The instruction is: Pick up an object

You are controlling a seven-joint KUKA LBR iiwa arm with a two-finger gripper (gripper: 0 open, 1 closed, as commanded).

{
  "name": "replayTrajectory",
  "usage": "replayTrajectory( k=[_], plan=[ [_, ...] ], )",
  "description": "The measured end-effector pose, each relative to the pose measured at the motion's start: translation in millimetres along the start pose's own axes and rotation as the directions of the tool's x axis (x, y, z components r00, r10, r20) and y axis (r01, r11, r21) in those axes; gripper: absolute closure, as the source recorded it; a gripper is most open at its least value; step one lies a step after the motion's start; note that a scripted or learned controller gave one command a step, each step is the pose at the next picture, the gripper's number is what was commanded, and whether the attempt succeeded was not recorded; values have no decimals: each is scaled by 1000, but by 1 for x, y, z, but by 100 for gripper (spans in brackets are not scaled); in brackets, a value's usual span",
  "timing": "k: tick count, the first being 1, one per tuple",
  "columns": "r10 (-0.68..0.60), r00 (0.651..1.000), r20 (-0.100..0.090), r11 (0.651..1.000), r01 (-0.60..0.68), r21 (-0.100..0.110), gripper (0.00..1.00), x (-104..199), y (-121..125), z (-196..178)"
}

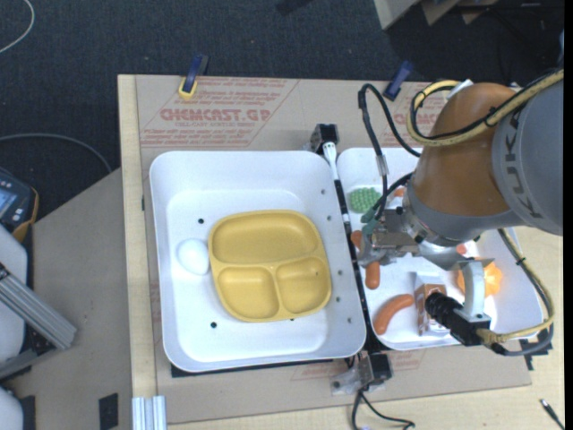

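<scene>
Where the bench edge comes nearest, two shallow white bins sit side by side on a brown cardboard sheet (224, 110), with a small black clip (376, 367) at the near end of the seam between them. Lying in the left bin (170, 240) is a yellow divided plate (269, 265) with three compartments, and a white ball (192, 256) rests just beside the plate's left edge.

Near the front of the right bin (519, 298) lies an orange sausage (394, 313). Just to its right is a small brown and white box (431, 305), partly covered by a black part on a cable. A little farther in, close to the seam, lies a small red piece (372, 277).

Reaching in from the right, the grey arm with its broad orange band (461, 164) hangs over the right bin. Its gripper (380, 240) sits low just beyond the small red piece, among the loose objects for picking; whether it is open, closed or holding anything cannot be told from this angle. Beyond it a green object (363, 200) lies near the bin's far left corner.

At the far edge, a yellow clamp (190, 81) pins the cardboard
</scene>
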State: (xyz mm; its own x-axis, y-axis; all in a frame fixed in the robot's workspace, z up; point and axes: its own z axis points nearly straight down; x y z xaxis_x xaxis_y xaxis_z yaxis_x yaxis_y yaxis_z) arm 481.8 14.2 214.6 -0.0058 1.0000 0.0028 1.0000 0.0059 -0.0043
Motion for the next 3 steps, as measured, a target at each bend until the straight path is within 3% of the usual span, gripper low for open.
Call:
replayTrajectory(
  k=[2, 3],
  plan=[
    [4, 1000, 3, 1000, -4, -7, 100, 20, 6, -19],
    [7, 1000, 2, 1000, -7, 0, 100, 16, 3, 1]
  ],
)
